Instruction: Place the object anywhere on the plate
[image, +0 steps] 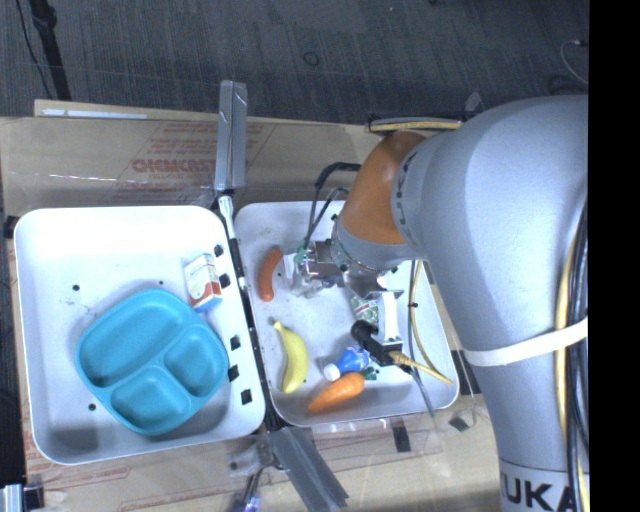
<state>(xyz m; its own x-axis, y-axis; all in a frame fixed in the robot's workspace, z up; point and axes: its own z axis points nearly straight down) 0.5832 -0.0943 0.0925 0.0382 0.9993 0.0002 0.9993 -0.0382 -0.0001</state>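
Hand (305, 268): over the right bin, just right of the hotdog (268, 273); grip state: cannot tell.
Hotdog axis: upright (near-vertical).
Plate (150, 360): far left of hotdog.

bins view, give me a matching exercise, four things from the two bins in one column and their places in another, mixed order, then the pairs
Things:
1. blue plate
2. banana
3. carrot
4. sausage

Places:
A. right bin, at its near edge, beside a small blue and white item
B. left bin, lower middle
C. right bin, upper left, close to the divider
D. right bin, left side, between the sausage and the carrot

Pairs: 1-B, 2-D, 3-A, 4-C
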